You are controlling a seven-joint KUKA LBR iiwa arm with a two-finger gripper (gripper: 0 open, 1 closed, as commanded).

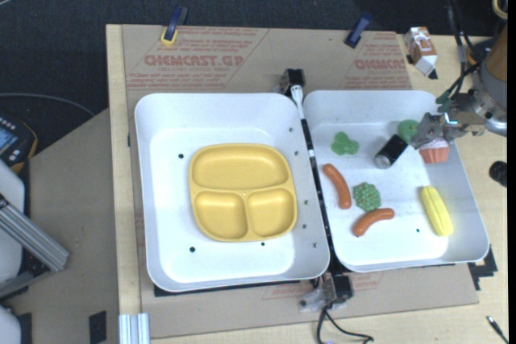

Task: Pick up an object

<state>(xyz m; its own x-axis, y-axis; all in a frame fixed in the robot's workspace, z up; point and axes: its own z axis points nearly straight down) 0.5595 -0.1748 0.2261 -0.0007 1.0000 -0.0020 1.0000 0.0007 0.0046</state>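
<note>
Gripper (436, 129) sits low at the right edge of the right bin (463, 242), right side of frame, arm coming in from the right; can't tell its grasp state from this angle, metal parts blur together. Nothing visibly lifted, so by my read the pick is not done yet: approach looks made, grasp and lift left. Likely target is the small orange-red cup-like toy (435, 152) just below the gripper, touching or nearly touching it, partly covered; ribbed sides, pinkish-orange, top hidden. A green piece (408, 127) is just left of the gripper, could also be the target, cannot say which. Next out: a black cylinder (392, 151) lying tilted, mid-upper part of the bin. Further left a green leafy toy (345, 144), a broccoli-like green one (367, 195), two red-orange sausages, one (337, 184) near the bin's left wall, one (372, 221) lower centre. Yellow corn (436, 210) at lower right of the bin, apart from the rest. Left bin (161, 125) holds a yellow divided plate (211, 170), centre-left of frame, far from the gripper.
</note>
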